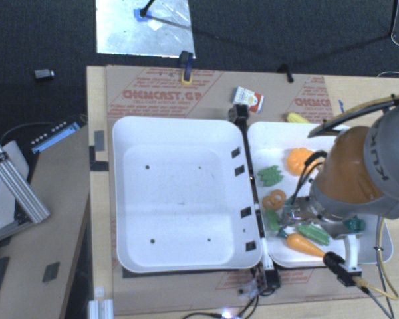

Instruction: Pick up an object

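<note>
Now, you have the toys all in the right bin: a carrot near the front wall, a green pod just behind it, a pretzel ring, a green leaf piece and an orange fruit. They look like light, stiff, smooth plastic, so I think they slip easily. The tool is low among them, near the pretzel ring; whether it is apart or together you cannot tell. Take the carrot across its thick middle.

My bench: cardboard sheet under two white bins, left bin, right bin touching.
</note>
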Tool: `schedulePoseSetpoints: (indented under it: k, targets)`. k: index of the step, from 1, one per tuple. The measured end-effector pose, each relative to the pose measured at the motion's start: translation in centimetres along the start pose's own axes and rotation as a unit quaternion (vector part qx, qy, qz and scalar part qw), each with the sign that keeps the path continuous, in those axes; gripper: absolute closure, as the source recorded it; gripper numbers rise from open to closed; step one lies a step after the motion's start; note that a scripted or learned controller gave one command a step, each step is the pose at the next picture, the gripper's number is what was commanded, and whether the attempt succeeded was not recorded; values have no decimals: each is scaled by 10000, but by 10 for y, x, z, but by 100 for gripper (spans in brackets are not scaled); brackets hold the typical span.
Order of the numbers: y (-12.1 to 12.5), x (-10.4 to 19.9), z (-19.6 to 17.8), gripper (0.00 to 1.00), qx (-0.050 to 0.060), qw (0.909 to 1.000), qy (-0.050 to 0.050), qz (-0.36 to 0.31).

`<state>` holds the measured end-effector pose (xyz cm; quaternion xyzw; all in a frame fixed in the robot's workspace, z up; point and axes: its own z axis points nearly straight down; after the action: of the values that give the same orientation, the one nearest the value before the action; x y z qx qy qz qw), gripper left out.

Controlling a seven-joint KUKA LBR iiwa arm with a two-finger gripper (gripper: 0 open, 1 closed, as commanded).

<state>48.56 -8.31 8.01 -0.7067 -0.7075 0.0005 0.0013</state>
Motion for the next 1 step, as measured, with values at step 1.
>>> schedulePoseSetpoints:
  k: [1]
  targets:
    - [27, 74, -111, 100, -78, 10000, 7, -61]
